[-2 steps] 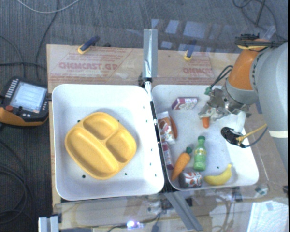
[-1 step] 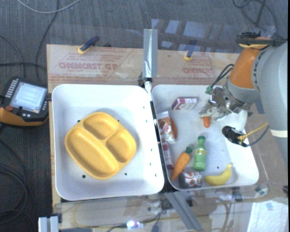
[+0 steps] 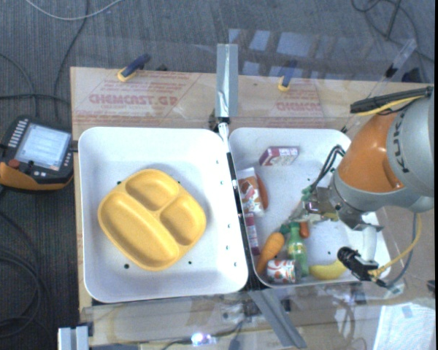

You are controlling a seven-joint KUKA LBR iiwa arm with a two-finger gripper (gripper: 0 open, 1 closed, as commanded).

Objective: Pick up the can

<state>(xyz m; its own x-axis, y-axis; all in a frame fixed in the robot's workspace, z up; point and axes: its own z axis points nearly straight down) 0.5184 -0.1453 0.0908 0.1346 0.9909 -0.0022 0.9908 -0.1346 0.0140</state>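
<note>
Two bins sit side by side. The left bin (image 3: 95, 268) holds a divided tray (image 3: 152, 217) at its centre. In the right bin (image 3: 310, 138), a carton (image 3: 279, 155) lies at twelve o'clock; the can (image 3: 280, 271), carrot (image 3: 271, 248), bottle (image 3: 297, 250) and banana (image 3: 327, 270) cluster at six.

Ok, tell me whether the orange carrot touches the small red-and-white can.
Touching. The camera view shows the carrot's lower end meeting the can's top with no bin floor between them, in the right bin's near corner.
</note>
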